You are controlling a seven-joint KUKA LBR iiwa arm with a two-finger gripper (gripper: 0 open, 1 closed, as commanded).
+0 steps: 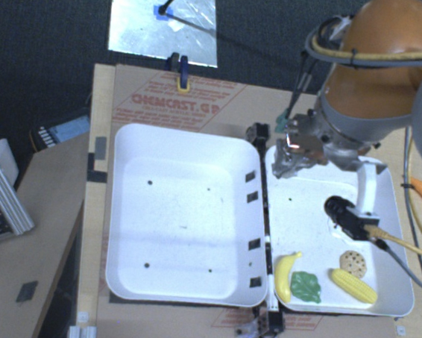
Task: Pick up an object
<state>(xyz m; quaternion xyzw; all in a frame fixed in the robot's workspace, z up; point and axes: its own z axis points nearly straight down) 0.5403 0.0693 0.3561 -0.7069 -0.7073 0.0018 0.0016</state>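
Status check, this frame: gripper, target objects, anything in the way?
Gripper above right bin, far left corner. Banana, green piece, cookie, corn along near edge. No obstruction seen.

Bench (203,100), surfaced with a brown sheet that bore the red lettering CHEMCAST GP. Two shallow white bins lay directly on it, side by side and touching: left-hand bin (185,199), right-hand bin (303,219). A yellow clamp (182,77) sat at the sheet's far edge.
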